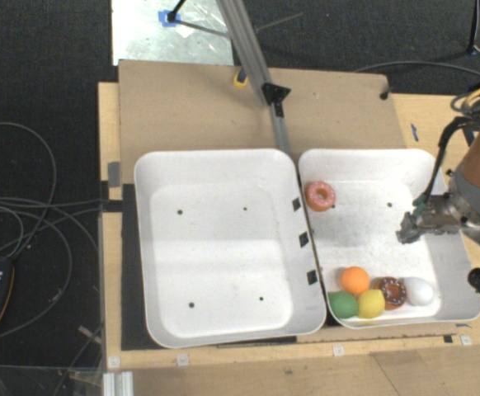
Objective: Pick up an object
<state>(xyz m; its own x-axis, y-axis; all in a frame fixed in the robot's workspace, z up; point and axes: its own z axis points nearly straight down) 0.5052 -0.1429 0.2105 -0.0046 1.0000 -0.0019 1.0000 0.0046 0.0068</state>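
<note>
A wooden counter [339, 106] seen from above at a slant carries two shallow white bins side by side. The left bin [223, 246] is the larger in view. The right bin [364, 180] holds six small things. A pink doughnut [320, 195] lies alone near the bin's upper left corner, close to the wall shared with the left bin. The other five sit bunched along the near edge: an orange ball [355, 280], a green ball [344, 305] just below it, a yellow ball [372, 304] touching the green one, a brown doughnut [391, 292] to its right, and a white egg [419, 292] at the right end of the row.

The grey arm [479, 180] reaches in from the right. Its hand [411, 231] hangs over the right side of the right bin, above the bunch and well apart from the pink doughnut. Nothing shows between its fingers; whether they are spread or pressed together cannot be told.

A grey pole [248, 44] slants across the counter's far side.
</note>
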